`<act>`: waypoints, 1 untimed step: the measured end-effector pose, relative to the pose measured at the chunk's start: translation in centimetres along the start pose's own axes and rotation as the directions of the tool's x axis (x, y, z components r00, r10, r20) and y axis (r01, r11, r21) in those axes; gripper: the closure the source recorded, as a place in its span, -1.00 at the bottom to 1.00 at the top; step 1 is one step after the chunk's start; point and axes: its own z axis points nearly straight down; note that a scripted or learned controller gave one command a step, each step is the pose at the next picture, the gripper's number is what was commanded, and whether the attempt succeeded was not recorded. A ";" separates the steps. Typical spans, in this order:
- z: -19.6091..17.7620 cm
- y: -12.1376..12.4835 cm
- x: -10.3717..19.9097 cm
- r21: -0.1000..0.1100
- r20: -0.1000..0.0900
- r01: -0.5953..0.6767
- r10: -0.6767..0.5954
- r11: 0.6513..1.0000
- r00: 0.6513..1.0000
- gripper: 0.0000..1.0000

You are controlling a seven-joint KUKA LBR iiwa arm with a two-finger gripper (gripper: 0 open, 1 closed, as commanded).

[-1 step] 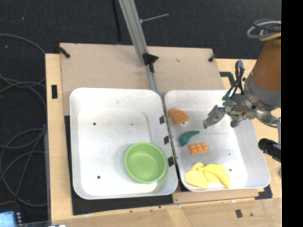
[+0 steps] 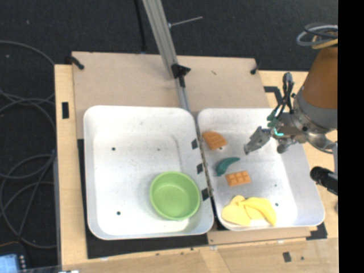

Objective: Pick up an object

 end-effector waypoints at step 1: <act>6.3 -0.2 -0.3 0.007 0.002 -0.003 0.003 1.000 1.000 -1.00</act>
